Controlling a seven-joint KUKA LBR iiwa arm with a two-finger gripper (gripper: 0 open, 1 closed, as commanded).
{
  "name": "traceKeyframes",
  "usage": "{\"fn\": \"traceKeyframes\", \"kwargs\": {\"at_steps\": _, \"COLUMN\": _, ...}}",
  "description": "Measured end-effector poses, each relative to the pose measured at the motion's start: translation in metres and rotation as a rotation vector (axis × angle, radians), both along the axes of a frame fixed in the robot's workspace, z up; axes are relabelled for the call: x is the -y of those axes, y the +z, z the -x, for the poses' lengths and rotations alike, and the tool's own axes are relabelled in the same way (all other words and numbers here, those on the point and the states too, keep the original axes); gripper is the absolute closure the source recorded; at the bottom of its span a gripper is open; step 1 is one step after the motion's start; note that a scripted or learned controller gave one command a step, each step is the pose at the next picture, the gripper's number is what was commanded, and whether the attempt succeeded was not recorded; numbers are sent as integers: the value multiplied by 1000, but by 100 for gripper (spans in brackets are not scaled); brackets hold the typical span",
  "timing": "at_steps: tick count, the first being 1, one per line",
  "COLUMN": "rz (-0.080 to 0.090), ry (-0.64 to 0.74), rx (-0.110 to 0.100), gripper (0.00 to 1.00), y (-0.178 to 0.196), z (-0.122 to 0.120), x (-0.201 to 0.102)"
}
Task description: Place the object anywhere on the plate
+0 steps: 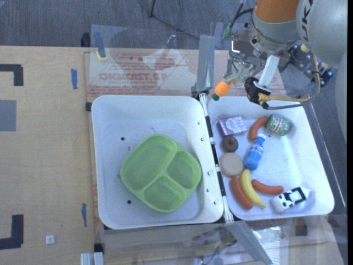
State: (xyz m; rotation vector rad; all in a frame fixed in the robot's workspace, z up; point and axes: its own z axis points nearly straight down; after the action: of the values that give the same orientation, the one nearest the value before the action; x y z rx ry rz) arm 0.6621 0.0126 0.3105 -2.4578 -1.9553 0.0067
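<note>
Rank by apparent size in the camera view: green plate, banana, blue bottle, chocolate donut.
1. green plate, by far the largest
2. banana
3. blue bottle, looks close to the banana in length, so that pair is unsure
4. chocolate donut, smallest

A robotics lab or test bench, not a home. A wooden benchtop carries blue tape marks and black squares, with two white bins fixed side by side at centre. Loose cables trail over grey carpet at 12 o'clock, and an industrial arm enters at 1 o'clock.
</note>
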Motion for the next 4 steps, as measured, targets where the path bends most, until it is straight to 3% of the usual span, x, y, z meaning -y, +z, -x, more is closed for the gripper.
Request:
{"fn": "traceKeyframes", "kwargs": {"at_steps": 1, "rz": -3, "ry": 217, "rx": 1, "gripper": 100, "y": -127, "z": 18, "x": -54}}
{"fn": "traceKeyframes", "kwargs": {"at_steps": 2, "rz": -3, "ry": 276, "rx": 1, "gripper": 100, "y": -127, "z": 86, "x": -27}}
{"fn": "traceKeyframes", "kwargs": {"at_steps": 3, "rz": -3, "ry": 378, "rx": 3, "gripper": 100, "y": -69, "z": 119, "x": -104}}
{"fn": "traceKeyframes", "kwargs": {"at_steps": 4, "rz": -4, "ry": 489, "rx": 3, "gripper": 100, "y": -200, "z": 115, "x": -83}}
